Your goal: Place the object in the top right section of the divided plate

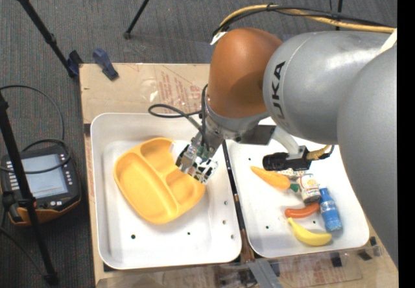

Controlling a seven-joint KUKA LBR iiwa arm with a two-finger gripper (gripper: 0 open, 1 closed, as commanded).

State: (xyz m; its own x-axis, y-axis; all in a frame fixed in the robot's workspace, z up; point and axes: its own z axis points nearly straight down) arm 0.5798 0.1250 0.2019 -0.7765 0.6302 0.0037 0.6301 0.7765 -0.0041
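Note:
A yellow divided plate [154, 180] lies tilted in the left white bin [117, 241]. My gripper [196, 164] hangs over the plate's upper right edge, by its top right section. Its fingers are small and dark against the plate, and I cannot make out anything between them. The arm's grey body and orange band cover the bench behind the gripper.
The right bin [272, 228] holds an orange carrot-shaped toy [271, 178], a small jar [310, 188], a blue bottle [330, 209], a red sausage-shaped toy [301, 211] and a yellow banana [308, 235]. A black cable runs along the left bin's back.

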